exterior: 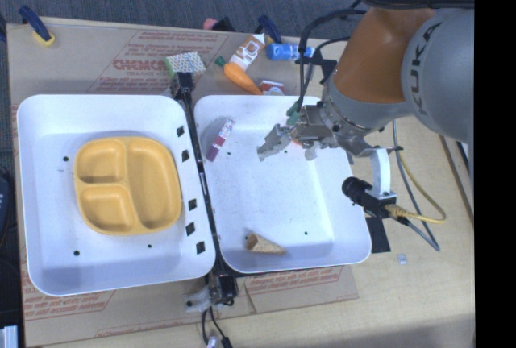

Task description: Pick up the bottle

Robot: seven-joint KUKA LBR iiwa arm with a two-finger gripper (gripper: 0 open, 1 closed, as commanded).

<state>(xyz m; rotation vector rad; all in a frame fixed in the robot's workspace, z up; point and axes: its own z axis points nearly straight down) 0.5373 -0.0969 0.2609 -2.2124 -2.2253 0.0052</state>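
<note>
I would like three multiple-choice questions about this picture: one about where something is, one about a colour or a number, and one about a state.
1. Where does the small bottle lie?
A. In the right bin, near its upper left corner
B. On the yellow plate
C. On the floor above the bench

2. How many compartments does the yellow plate have?
A. Two
B. Three
C. Five

3. How does the gripper stand to the bottle?
A. It holds the bottle between its fingers
B. It presses the bottle flat
C. It is apart from the bottle, to its right

Answers:
1. A, the bottle rests on the floor of the right bin close to the divider between the bins.
2. B, the plate in the left bin shows one long section and two smaller ones.
3. C, bare white bin floor shows between the fingertips and the bottle.
</note>
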